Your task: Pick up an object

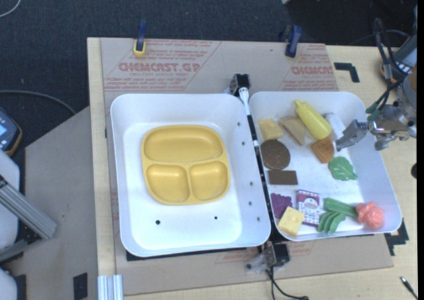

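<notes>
- Nearest the camera, along the front rim of the right bin [391, 189], lay a yellow cheese wedge [291, 220], a purple grape bunch [281, 200], a small magenta carton [308, 199], green beans [335, 214] and a pink lump [370, 214]. These sat packed side by side, several touching, close to the rim.
- The left bin [126, 159] held a yellow three-compartment tray [185, 163]. Bare white floor ran round the tray on all sides, widest at the front.
- Mid right bin: a dark brown rectangle [283, 177], a round brown patty [275, 154] just behind it, and a green leaf piece [342, 169] toward the right wall. Open floor lay between the rectangle and the leaf piece.
- An orange-brown chunk [323, 151] sat just behind the leaf piece.
- The gripper [347, 137] hung over the right bin's far right part, just beside the orange-brown chunk. Nothing was visible between its fingers; whether they stood apart or together could not be told.
- Farther back: a tan slice [296, 130], a pale yellow block [269, 128] near the bins' shared edge, and a yellow mustard bottle [311, 119] lying tilted, overlapping the tan slice.
- Farthest, two clamps [140, 38] stood on the board's [199, 63] back edge.
</notes>
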### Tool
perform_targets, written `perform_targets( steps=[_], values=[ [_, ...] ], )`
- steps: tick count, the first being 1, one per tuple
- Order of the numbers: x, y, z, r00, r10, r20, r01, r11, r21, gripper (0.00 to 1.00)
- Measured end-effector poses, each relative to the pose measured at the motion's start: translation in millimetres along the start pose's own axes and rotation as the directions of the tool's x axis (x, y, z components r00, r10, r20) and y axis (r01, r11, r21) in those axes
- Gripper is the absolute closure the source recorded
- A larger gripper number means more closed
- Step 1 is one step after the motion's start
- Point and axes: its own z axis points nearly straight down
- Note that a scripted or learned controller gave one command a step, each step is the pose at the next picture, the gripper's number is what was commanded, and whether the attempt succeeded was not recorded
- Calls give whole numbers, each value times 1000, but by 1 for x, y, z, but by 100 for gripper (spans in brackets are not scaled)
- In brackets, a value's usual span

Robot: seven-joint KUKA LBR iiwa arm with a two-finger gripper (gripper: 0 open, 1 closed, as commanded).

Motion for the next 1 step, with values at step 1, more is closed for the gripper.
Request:
perform_targets(
  steps=[1],
  values=[
    [0,3,-7,1000,-3,3,3,1000,-13,0]
  ],
)
